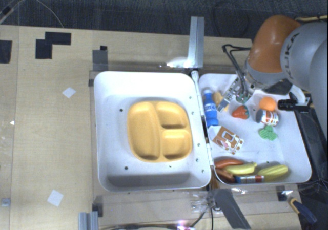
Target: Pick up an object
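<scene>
objects: right bin (302,142) | blue bottle (209,107) flat, left wall | bananas (256,170) front

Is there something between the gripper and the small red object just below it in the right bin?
Nothing visible does. The gripper is directly above the red object, with bare bin floor between them. The blue bottle lies to the left and the orange ball to the right, both aside.

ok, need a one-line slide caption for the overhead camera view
KUKA arm's gripper lowered into the right bin among small toys; yellow divided tray sits in the left bin.
</scene>
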